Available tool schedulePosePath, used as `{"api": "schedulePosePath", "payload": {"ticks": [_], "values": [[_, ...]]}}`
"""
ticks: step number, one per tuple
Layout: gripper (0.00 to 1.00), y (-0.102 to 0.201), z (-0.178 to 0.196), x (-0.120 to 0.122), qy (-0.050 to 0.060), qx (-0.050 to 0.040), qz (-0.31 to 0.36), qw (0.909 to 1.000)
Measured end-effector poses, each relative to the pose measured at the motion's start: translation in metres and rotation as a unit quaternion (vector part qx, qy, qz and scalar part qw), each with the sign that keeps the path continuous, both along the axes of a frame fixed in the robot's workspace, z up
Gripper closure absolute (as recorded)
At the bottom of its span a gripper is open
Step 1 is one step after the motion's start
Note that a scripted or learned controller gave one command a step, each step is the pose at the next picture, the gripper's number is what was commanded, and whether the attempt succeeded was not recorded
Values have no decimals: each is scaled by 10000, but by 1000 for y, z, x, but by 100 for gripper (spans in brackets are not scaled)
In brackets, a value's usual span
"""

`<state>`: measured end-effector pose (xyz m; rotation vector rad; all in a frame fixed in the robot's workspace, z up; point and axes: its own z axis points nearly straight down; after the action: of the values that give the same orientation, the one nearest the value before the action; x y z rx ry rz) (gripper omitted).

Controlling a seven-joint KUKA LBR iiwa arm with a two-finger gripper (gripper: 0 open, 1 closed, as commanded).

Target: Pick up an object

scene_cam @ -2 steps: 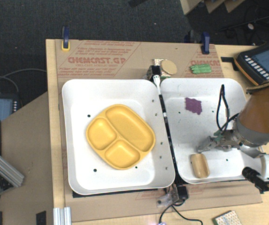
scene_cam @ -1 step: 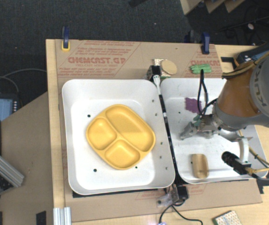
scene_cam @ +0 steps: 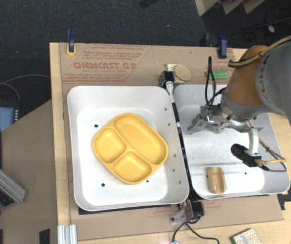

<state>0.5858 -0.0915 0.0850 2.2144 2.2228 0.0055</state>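
A yellow plate (scene_cam: 130, 147) with three compartments lies in the middle of the left bin (scene_cam: 79, 105). A small tan cylinder (scene_cam: 216, 179) lies on its side near the front edge of the right bin (scene_cam: 272, 187). My gripper (scene_cam: 207, 121) hangs low over the back half of the right bin, under the grey arm with its orange band (scene_cam: 244, 80). It is well behind the tan cylinder and apart from it. I see nothing held in it.
The two bins meet along a dark seam (scene_cam: 178, 136). Behind them on the cardboard bench (scene_cam: 109, 62) sit a small round tan disc (scene_cam: 183, 73) and two blue clamps (scene_cam: 71, 47) (scene_cam: 222, 47). The arm covers the right bin's back right corner.
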Motion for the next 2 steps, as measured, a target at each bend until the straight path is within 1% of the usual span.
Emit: {"api": "schedulePosePath", "payload": {"ticks": [1, 2], "values": [[0, -29, 0, 60, -9, -13, -10, 10000], [100, -28, 11, 58, 5, -11, -11, 10000]]}}
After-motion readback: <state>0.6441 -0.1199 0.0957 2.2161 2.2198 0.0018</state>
